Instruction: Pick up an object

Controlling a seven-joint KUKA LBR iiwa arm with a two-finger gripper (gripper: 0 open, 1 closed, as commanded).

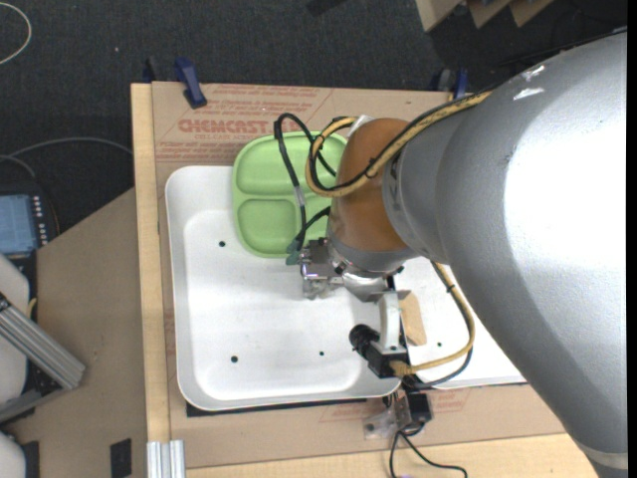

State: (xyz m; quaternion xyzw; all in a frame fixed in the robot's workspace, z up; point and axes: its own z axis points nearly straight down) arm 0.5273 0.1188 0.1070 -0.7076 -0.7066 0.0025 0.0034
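A light green two-compartment tray (267, 197) lies tilted over the far rim of the left white bin (214, 312). The grey arm with its orange band reaches in from the right and covers the tray's right part. My gripper (315, 272) hangs below the orange band, just off the tray's near right corner, low over the bin floor. Its fingers are hidden by the wrist hardware, so nothing shows between them.
Black and yellow cables loop around the wrist. A black fitting and a tan tag (410, 319) hang near the bin's right wall. The wooden bench (149, 267) frames the bins, with blue clamps (189, 81) at its far edge. The arm hides the right bin.
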